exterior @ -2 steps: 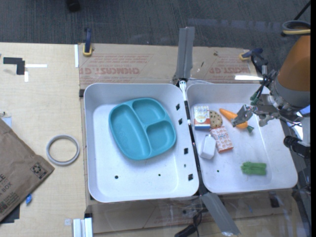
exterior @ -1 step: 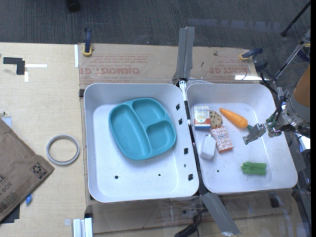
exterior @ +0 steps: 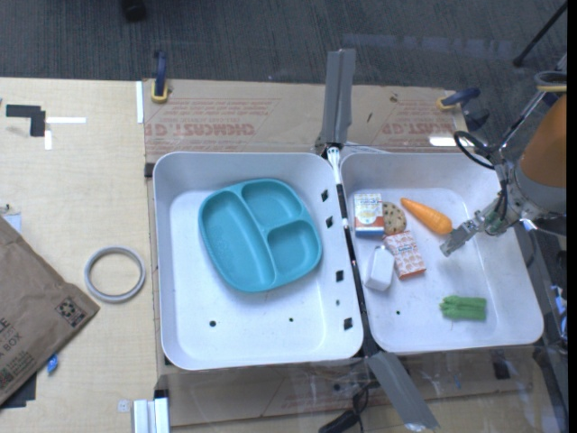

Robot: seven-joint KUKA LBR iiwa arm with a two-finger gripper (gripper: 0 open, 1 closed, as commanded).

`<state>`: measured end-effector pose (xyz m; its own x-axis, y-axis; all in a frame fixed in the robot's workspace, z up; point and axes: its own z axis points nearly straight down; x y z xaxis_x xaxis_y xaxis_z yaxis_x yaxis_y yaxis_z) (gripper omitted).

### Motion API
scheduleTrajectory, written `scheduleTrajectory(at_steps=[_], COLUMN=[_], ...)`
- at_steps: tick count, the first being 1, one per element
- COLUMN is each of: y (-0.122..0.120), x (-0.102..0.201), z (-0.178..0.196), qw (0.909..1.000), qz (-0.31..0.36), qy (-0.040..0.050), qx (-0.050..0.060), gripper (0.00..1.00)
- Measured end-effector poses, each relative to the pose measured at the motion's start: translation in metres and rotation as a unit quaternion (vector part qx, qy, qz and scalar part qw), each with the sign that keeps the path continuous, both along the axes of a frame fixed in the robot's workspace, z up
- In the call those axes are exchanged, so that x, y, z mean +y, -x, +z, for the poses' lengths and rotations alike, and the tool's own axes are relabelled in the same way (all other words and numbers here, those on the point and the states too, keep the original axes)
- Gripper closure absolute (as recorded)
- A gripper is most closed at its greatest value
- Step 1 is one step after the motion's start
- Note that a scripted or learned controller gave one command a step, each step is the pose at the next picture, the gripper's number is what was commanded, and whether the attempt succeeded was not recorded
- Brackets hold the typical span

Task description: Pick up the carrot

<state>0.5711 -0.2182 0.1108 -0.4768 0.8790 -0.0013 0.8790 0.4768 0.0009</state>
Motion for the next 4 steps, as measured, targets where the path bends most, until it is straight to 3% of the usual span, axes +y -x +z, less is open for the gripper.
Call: scheduleTrajectory(at_steps=[1,2,3,4], y=[-0.065,-0.066,-0.085,-0.079], x=[-0.003,-0.004,0.06,0.152], z=[-0.018,-0.007,0.074,0.101], qw=[1.0,1.0,0.991,0.9611], qz=[0.006,0.005,-0.134,-0.276], qy=[0.0002,0.0009,-0.0006,0.0019], qx=[-0.001,-0.003,0.008,0.012], gripper=[0.0,1.0,1.0,1.0])
